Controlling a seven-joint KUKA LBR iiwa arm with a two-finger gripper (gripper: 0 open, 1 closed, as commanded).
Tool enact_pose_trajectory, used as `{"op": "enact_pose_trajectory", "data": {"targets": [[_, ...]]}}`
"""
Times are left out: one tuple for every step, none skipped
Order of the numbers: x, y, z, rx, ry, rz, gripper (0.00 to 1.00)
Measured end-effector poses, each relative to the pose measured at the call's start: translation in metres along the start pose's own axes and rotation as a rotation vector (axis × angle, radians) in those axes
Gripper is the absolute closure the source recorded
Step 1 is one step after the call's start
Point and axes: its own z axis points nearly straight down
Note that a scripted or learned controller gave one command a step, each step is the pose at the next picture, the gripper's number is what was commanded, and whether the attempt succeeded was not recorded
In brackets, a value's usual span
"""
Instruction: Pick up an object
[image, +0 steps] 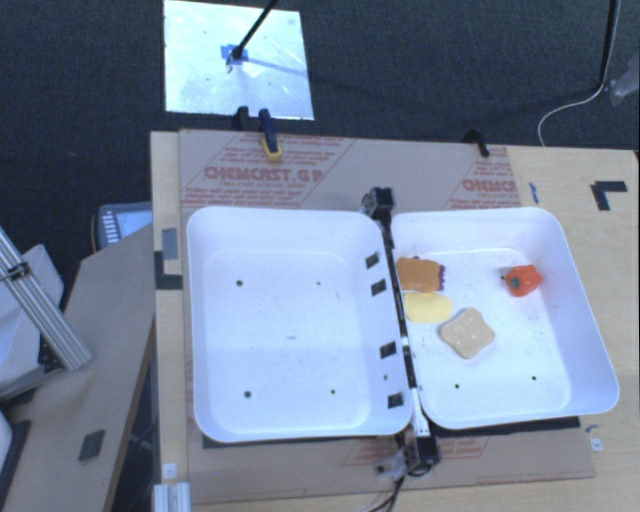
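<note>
Pick not begun; pincer state: we cannot tell.
We favour the orange pepper (521, 280), well apart from the bread (467, 333); descend straight.

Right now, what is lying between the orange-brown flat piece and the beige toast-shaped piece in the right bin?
In the camera view, a pale yellow flat disc lies between the orange-brown flat piece and the beige toast-shaped piece, near the bin's left wall.

Brown backing sheet (330, 170) under the bins, along the table's far edge: red print "CHEMCAST" at left, repeated at right, partly legible. Nothing else readable.
</note>
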Motion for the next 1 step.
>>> {"op": "enact_pose_trajectory", "data": {"targets": [[0.0012, 0.0019, -0.0009, 0.013, 0.003, -0.006, 1.00]]}}
